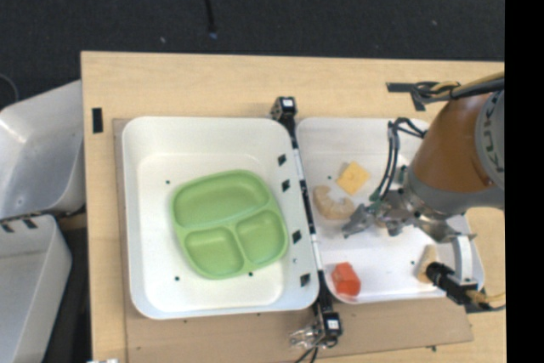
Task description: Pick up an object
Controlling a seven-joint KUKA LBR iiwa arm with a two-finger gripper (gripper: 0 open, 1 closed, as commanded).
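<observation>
In the right bin (387, 280), the gripper (364, 221) is seen low over the white floor, reached in from the right by the grey arm with its orange band (455, 144). Whether anything is grasped cannot be told, as the tool's tip is dark and blurred. Just beside it to the left, a pale tan lump (331, 202) is lying, and a yellow block (354, 178) is set slightly farther back. A red-orange object (344, 280) is placed near the bin's front left corner. In the left bin (144, 183), a green divided plate (228, 223) is laid flat.
</observation>
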